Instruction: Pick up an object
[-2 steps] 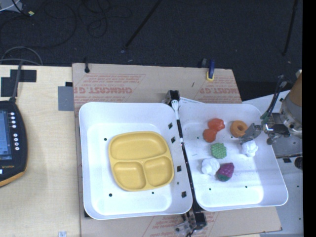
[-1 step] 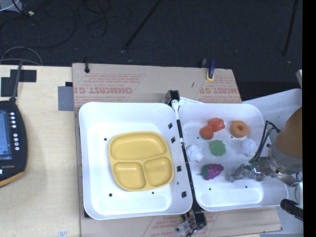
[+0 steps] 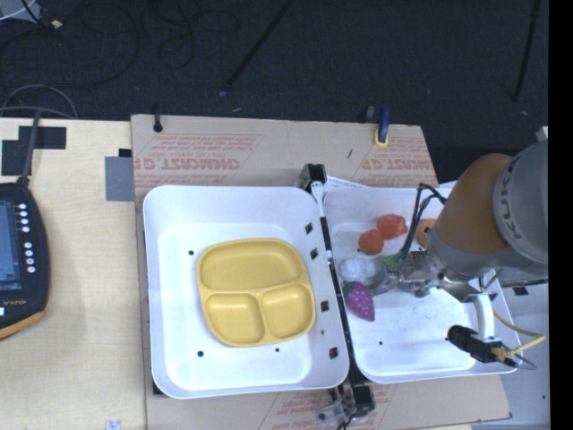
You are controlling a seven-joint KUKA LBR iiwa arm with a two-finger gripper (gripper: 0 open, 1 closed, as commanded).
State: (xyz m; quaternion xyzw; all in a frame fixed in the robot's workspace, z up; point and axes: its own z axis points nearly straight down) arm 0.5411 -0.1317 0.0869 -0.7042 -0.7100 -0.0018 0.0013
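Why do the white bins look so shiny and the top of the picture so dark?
In the camera view, light from above glares off the left bin and right bin, washing them out; the floor beyond is black and unlit; the gripper looks soft and blurry.

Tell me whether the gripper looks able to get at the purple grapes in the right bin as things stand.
Probably yes: the gripper is low in the right bin, just beside the purple grapes, with nothing lying over them. A clear object crowds them on one side.

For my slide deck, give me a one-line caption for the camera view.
Gripper reaching among toys beside purple grapes in right bin; yellow tray in left.
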